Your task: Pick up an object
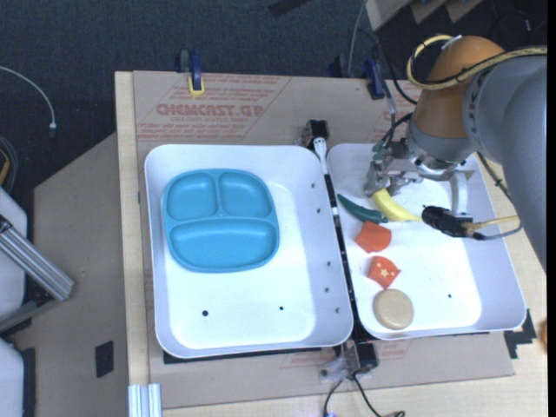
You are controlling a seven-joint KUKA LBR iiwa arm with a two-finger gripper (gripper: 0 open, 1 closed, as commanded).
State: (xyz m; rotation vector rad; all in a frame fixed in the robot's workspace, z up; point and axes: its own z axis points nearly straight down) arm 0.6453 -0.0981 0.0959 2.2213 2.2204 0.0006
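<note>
My gripper (385,183) hangs low over the far part of the right bin (452,272). Directly in front of it lies a yellow banana (393,208), curved, and the gripper's tip is close to or touching the banana's far end. A dark green pod-shaped piece (354,206) lies against the banana's left side. Nearer the front sit an orange-red piece (374,236), a red block with a pale star mark (383,271), and a tan round disc (393,308). Nothing is visibly lifted off the bin floor.
The left bin (234,307) holds a blue divided plate (222,219) in its far-left half. The ridge between the two bins (337,233) runs just left of the green piece. The grey arm fills the upper right corner.
</note>
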